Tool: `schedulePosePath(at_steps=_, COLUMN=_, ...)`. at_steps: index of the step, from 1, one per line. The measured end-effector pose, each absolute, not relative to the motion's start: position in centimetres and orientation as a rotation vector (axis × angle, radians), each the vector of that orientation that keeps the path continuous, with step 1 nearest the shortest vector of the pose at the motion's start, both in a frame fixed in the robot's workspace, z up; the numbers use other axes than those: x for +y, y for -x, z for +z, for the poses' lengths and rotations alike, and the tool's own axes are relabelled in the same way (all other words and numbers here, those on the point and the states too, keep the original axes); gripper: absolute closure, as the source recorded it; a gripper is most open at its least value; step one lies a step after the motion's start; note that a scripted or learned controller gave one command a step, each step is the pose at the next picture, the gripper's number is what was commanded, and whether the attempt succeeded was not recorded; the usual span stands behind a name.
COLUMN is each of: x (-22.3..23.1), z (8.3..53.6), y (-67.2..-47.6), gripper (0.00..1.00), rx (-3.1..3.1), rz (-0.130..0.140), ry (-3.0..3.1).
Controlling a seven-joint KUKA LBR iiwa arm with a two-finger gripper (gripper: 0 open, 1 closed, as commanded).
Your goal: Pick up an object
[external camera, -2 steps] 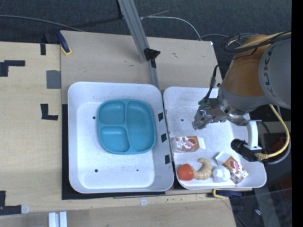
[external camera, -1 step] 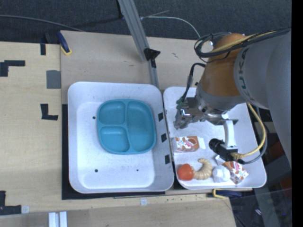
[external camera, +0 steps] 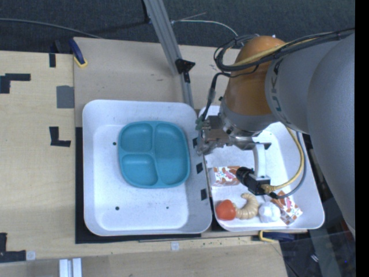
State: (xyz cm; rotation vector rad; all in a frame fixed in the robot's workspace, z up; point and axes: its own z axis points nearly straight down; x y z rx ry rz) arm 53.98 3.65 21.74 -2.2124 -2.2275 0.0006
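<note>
Dark carpet is seen beyond the far edge of the table point(external camera: 34, 154), a pale wooden surface on which two shallow white bins are set side by side near its front edge. Much of the right side is taken up by the grey arm point(external camera: 323, 91), whose orange band point(external camera: 253, 79) sits above the wrist. The left bin point(external camera: 104, 212) is occupied by a teal divided plate point(external camera: 154, 154) lying flat, toward the bin's far side. The right bin point(external camera: 308, 212) is partly covered by the arm. The gripper point(external camera: 209, 136) is held low at the right bin's far left corner, just beside the wall shared by the two bins. Whether the jaws are apart or together cannot be told, and nothing is seen between them.

Along the right bin's front edge small things are clustered: a printed packet point(external camera: 225, 175), a red tomato-like toy point(external camera: 226, 210), a tan curved piece point(external camera: 249, 206) touching it, a white lump point(external camera: 266, 213) and another packet point(external camera: 288, 209) at the front right.

No object is judged to be picked up yet. For a clean grasp, the gripper would best be brought toward the front edge, centred over one piece that stands apart, and the bin wall avoided.
</note>
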Motion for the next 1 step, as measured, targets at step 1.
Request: schedulePosePath(at_steps=1, x=9.72, z=22.91, y=-54.85, gripper=1.00, rx=-2.229, rz=-0.001, ry=2.211)
